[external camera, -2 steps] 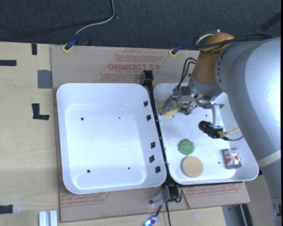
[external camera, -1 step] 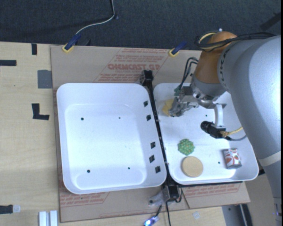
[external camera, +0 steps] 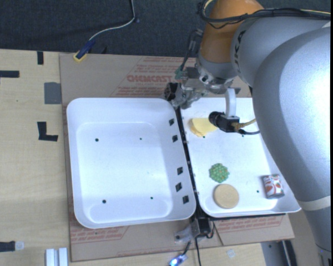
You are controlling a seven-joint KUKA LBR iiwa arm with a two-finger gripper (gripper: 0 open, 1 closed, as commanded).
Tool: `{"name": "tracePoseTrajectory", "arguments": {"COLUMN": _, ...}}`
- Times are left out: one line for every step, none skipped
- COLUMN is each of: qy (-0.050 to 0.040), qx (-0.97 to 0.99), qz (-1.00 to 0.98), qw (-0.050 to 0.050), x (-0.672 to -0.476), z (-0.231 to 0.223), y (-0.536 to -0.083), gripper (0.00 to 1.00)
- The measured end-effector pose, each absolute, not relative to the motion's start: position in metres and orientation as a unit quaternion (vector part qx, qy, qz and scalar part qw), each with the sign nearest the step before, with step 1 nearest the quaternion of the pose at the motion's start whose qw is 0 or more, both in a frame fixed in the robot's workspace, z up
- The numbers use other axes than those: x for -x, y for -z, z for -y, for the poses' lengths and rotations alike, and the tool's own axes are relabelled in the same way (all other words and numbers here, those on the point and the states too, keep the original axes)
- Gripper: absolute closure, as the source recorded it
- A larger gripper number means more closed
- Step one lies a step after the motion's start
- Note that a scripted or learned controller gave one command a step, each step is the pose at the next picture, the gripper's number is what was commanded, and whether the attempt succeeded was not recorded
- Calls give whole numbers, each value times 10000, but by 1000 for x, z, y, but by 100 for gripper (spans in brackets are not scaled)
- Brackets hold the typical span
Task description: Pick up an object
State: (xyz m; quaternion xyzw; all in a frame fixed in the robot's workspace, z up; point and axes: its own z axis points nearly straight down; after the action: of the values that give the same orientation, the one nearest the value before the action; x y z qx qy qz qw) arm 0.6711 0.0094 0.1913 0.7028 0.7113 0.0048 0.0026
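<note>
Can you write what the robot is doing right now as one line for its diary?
arm: over right bin | gripper: at far edge, near yellow piece | also in bin: green ball, tan disc, red can

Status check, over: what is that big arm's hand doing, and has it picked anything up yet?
Hand low at right bin's back-left corner; grip state unclear. Yellow piece beside it, not held. Green ball, tan disc, red-and-white can untouched.
</note>
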Motion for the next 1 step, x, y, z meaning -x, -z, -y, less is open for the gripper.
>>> {"name": "tracePoseTrajectory", "arguments": {"qy": -70, "qx": -7033, "qz": -7109, "qw": 42, "x": -670, "z": -80, "y": -331, "gripper": 100}}
